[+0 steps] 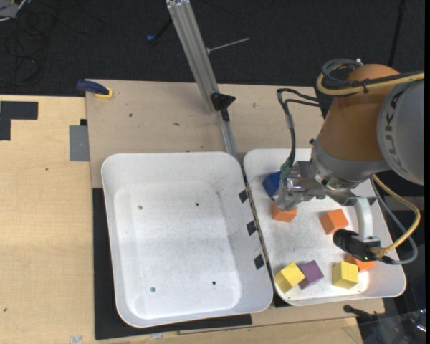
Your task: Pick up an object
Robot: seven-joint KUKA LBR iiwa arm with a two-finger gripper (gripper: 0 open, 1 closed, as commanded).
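Nearest in the right bin (387, 287) lie two yellow cubes (289, 275), a purple cube (312, 271) between them. Farther back, the gripper (289, 201) grasps an orange cube (284, 213) in its fingers, beside a blue block (272, 184).

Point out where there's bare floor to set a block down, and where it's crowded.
The left bin has bare floor from rim to rim. The right bin is crowded: gripper above an orange block, blue object beside it, another orange block, yellow blocks and purple block along its near edge.
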